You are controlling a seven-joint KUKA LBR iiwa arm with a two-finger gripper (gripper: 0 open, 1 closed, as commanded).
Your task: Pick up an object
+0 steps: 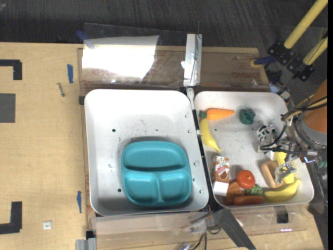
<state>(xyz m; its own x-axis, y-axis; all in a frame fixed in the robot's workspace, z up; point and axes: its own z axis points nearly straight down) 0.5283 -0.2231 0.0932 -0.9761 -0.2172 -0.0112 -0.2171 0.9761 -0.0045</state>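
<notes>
The right bin [244, 139] holds several toy foods. An orange carrot [220, 114] and a green lump [246, 115] lie at the back. Along the left wall runs a yellow banana [208, 136]. A black-and-white piece [266, 133] sits near the right side. At the front are a small carton [221, 169], a red tomato [245, 178], a hot dog [268, 173] and a second banana [283, 190]. My gripper [287, 159] hangs low over the bin's right front, just above the hot dog and second banana, with cables partly hiding it.
The left bin [99, 139] carries a teal divided plate [155, 173] in its front half. A clear plastic sheet [120, 60] lies behind that bin. The arm's orange band [318, 113] is at the right edge. Yellow poles [307, 17] stand at the back right.
</notes>
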